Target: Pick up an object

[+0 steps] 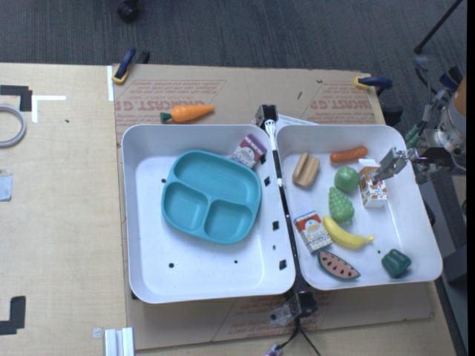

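Small white-and-red carton stood in the right white bin, beside the green round fruit. The gripper hovered at its upper edge, fingers slightly apart, clamping nothing.

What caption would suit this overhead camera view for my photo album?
Robot gripper poised over a small carton among toy foods in the right bin; a teal tray fills the left bin.

Tool over the right bin's toy food
The tool hangs just above a small carton near the bin's right wall; a teal divided plate fills the left bin.
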`<state>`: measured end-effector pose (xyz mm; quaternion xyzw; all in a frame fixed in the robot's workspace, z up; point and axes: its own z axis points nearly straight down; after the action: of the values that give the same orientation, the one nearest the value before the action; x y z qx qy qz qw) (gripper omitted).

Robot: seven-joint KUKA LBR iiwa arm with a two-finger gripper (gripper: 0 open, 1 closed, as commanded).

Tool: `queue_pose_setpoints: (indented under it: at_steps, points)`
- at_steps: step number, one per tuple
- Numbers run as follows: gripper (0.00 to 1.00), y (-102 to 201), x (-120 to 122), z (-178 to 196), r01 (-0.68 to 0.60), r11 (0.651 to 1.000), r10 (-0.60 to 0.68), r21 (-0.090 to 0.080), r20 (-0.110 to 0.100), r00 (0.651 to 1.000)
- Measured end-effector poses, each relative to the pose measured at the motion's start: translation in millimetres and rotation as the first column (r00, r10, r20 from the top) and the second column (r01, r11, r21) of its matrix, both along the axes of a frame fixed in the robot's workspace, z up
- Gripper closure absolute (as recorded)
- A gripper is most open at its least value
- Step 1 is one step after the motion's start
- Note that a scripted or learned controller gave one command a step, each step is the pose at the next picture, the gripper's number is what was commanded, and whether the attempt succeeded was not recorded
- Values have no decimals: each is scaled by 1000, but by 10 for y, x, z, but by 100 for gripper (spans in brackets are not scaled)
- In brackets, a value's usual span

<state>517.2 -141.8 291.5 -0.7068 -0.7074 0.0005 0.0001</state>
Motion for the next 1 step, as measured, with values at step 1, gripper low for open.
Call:
queue_pose_setpoints:
  at_steps: [1]
  points:
    - [0, 205, 196, -1130, 45, 999, -45, 1, 0, 999]
